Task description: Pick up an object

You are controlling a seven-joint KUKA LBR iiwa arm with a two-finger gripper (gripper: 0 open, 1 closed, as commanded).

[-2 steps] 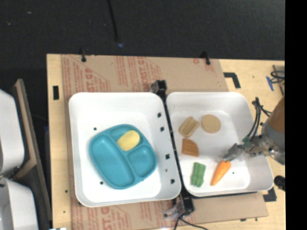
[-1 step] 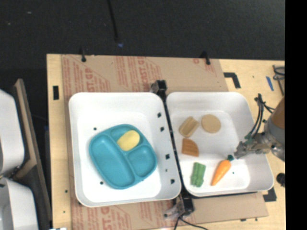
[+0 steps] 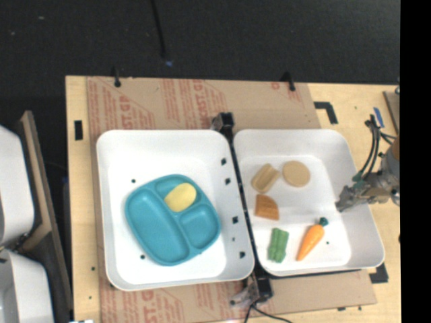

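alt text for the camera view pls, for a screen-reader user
Two white bins sit side by side: the left bin holds a blue divided plate with a yellow item, the right bin a carrot and four other food pieces.

A blue divided plate [image 3: 172, 219] lay in the left bin [image 3: 111, 153] with a yellow piece [image 3: 180, 196] in its upper compartment. The right bin [image 3: 337, 143] held two tan pieces [image 3: 264, 177] [image 3: 295, 173], an orange wedge [image 3: 267, 208], a green piece [image 3: 277, 244] and a carrot [image 3: 310, 240]. The gripper [image 3: 351, 196] hovered at the right bin's right edge.
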